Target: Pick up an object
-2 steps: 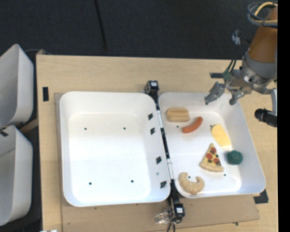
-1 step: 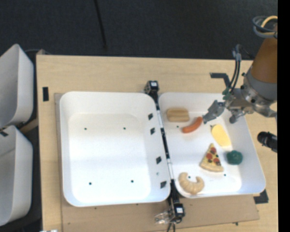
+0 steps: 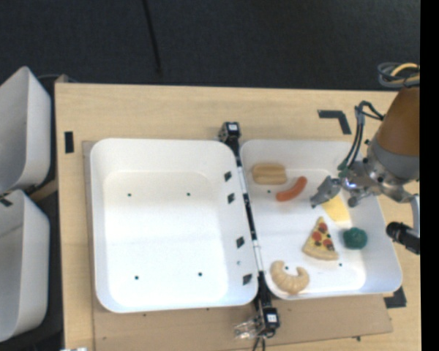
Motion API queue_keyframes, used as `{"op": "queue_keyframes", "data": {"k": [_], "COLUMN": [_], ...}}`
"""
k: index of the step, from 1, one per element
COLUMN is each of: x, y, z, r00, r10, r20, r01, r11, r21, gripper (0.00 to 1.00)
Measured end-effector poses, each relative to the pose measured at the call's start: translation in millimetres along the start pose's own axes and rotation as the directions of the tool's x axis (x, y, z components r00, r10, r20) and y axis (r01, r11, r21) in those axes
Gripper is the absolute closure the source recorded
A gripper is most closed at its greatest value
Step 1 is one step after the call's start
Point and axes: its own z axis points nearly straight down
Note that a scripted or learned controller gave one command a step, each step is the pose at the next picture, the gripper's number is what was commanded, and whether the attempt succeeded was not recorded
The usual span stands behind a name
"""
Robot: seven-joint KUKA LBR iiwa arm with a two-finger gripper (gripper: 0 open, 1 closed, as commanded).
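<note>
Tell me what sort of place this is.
Probably a robotics lab's grasping test bench. A grey arm's two-finger gripper hangs over two shallow white plastic bins on a pale wooden bench, and the right bin holds toy food, such as a triangular pizza slice.

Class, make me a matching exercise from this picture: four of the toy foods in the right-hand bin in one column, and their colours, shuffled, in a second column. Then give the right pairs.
Things:
1. hot dog bun
2. sausage
3. pizza slice
4. round lump

Colours:
A. dark green
B. tan
C. yellow with red spots
D. orange-red

Pairs: 1-B, 2-D, 3-C, 4-A
</note>
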Motion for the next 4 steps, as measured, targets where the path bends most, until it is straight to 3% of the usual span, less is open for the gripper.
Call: {"op": "queue_keyframes", "data": {"k": [1,2,3,4], "x": [-47.5,48.1,-42.1,18.4], "y": [-32.2,-70.1,-69.3,0.8], "z": [81.0,85.7,84.7,84.0], "r00": [1.000,1.000,1.000,1.000], "r10": [0.003,-0.010,0.002,-0.012], "r20": [-0.001,-0.005,0.004,-0.002], "r01": [-0.003,0.010,-0.002,0.012], "r11": [1.000,1.000,1.000,1.000], "r21": [-0.001,-0.002,-0.007,-0.012], "gripper": [0.00,0.00,0.00,0.00]}}
